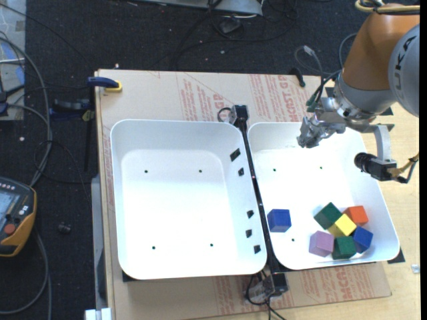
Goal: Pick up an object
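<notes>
Two white bins side by side on a brown board laid over the counter (180, 92). The board carries red printed lettering, mirrored or upside down, not readable. Black letters "UK" show on the grey arm housing at the far right edge, partly cut off.

Left bin (120, 179): bare white floor with a few small dark dots. Right bin (280, 135): all the objects sit in its near right part. A blue cube (279, 219) lies alone near the divider between the bins. Just right of it is a tight cluster: dark green cube (327, 215), orange cube (357, 214), yellow cube (345, 226), purple cube (321, 243), a second green cube (344, 247), a second blue cube (363, 238). The cluster cubes touch or nearly touch each other.

Gripper (311, 136) hangs over the far part of the right bin, well apart from the cubes, nothing between its fingers; whether they are open or closed cannot be told from this angle. Orange band of the arm sits above it at top right. A black cylindrical part (371, 164) sticks out on a bracket right of the gripper.

Black clips run along the divider. A blue clamp with yellow tip (105, 83) grips the board's far left corner. A yellow-black handheld device (13, 212) lies on the dark floor at left; cables run across the floor.
</notes>
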You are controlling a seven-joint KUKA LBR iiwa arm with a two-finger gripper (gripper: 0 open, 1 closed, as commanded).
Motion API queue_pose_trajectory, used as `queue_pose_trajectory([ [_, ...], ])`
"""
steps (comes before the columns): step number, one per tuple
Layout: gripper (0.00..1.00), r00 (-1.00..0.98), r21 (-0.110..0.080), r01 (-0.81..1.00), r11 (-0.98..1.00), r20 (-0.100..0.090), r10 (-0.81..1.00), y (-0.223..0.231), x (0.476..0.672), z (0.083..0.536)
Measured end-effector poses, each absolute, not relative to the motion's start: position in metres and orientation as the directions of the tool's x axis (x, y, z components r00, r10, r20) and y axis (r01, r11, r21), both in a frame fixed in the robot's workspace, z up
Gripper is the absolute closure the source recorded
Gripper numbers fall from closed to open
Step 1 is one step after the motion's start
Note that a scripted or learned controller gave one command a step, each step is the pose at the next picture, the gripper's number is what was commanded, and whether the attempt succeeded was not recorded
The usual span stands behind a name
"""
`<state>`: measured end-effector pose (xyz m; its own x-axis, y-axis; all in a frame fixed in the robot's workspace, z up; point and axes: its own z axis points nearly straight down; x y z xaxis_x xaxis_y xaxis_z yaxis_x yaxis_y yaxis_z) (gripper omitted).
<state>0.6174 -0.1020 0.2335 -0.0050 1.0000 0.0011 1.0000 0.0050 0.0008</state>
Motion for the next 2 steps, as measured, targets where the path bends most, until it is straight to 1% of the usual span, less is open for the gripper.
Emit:
queue_pose_trajectory([
  [2, 1.00, -0.004, -0.001, 1.000, 0.004, 0.001, 1.000, -0.001, 0.593, 0.213],
])
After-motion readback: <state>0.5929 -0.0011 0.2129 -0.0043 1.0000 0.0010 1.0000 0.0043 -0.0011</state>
